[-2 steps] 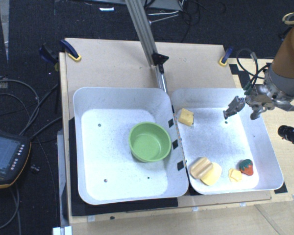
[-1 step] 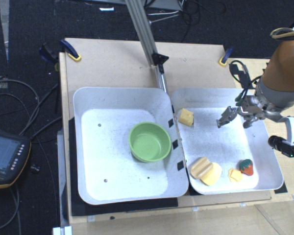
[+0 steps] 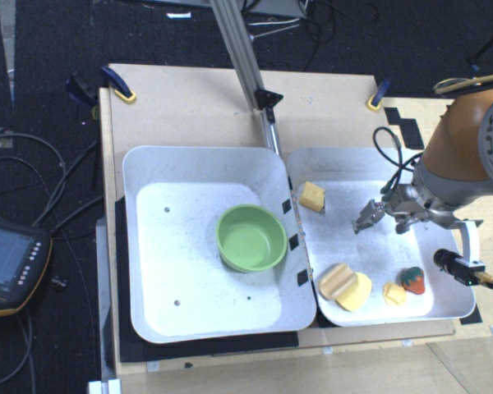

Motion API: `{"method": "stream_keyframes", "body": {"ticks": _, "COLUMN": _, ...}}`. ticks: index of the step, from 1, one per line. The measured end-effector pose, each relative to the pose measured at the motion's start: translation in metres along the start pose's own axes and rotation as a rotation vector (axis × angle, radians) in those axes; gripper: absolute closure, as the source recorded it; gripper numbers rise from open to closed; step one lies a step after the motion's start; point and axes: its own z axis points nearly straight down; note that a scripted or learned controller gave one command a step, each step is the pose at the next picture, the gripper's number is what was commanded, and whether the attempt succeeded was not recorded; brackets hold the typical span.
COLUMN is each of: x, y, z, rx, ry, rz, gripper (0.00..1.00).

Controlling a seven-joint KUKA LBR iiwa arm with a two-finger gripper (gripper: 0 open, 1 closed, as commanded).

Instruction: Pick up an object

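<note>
A: Objects first, left to right, quick. What's sitting where?

B: Green bowl point(image 3: 251, 237) is sitting in the left bin point(image 3: 160, 179), toward its right side, upright, open side up. Nothing is touching it. It's the one thing lying in that bin.

A: Right bin?

B: Right bin point(image 3: 345, 167) is holding the rest. Yellow block point(image 3: 313, 196) is lying near the upper left corner, well apart from the others. Down along the front edge, a tan sliced piece point(image 3: 336, 279) and a yellow rounded piece point(image 3: 354, 292) are touching each other. Further right a small yellow chunk point(image 3: 395, 294) is sitting just beside a strawberry-looking toy point(image 3: 412, 280), red with a green top.

A: And you?

B: I'm reaching in from the right, orange band and grey wrist hanging over the right bin's far side. My gripper point(image 3: 384, 217) is hovering over the bin's middle, pointing left, above bare white floor between the yellow block and the front row of pieces.

A: Fingers?

B: They're standing apart, spread a fair way, one tip lower left and one further right. Nothing is sitting between them, so I'm holding nothing.

A: Touching any object?

B: Not that I'm seeing. Everything is lying loose on the bin floor. How high I'm hanging above it, I can't tell from this angle.
</note>
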Motion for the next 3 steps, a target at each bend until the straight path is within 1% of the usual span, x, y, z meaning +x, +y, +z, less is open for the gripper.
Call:
{"method": "stream_keyframes", "body": {"ticks": 1, "x": 0.0, "y": 0.001, "z": -0.013, "rx": -0.005, "ry": -0.001, "rz": 0.0, "gripper": 1.0}}
{"method": "stream_keyframes", "body": {"ticks": 2, "x": -0.001, "y": 0.002, "z": -0.076, "rx": -0.01, "ry": -0.002, "rz": 0.0, "gripper": 1.0}}
{"method": "stream_keyframes", "body": {"ticks": 3, "x": -0.001, "y": 0.003, "z": -0.116, "rx": -0.009, "ry": -0.002, "rz": -0.001, "gripper": 1.0}}
